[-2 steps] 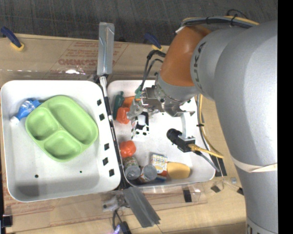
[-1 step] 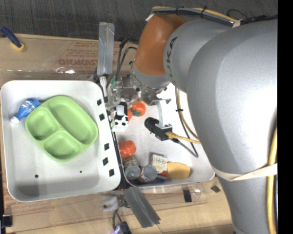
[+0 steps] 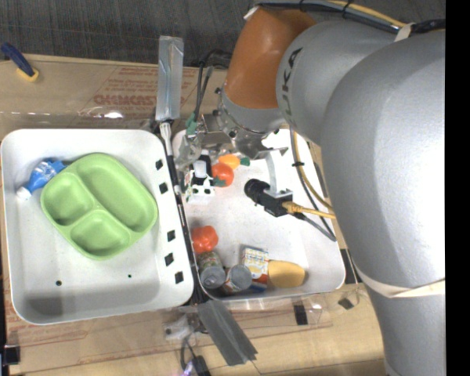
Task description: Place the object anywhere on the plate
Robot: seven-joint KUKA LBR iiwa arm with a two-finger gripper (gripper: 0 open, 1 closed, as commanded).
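Note:
A light green divided plate [image 3: 100, 204] lies in the left bin [image 3: 86, 296], with nothing on it. My gripper [image 3: 201, 153] hangs low over the top-left corner of the right bin [image 3: 298, 229], close to the divider between the bins. Just below and right of it sit a small orange and red object [image 3: 224, 171] and a black-and-white patterned piece [image 3: 200, 182]. The wrist hides the space between them and the gripper, so whether anything is held is unclear.
A blue and white item [image 3: 41, 174] lies against the plate's left edge. Along the right bin's front are a red round item [image 3: 205, 239], two small cans [image 3: 224, 277], a small box [image 3: 255, 258] and a yellow object [image 3: 287, 272]. The bulky grey arm covers the right side.

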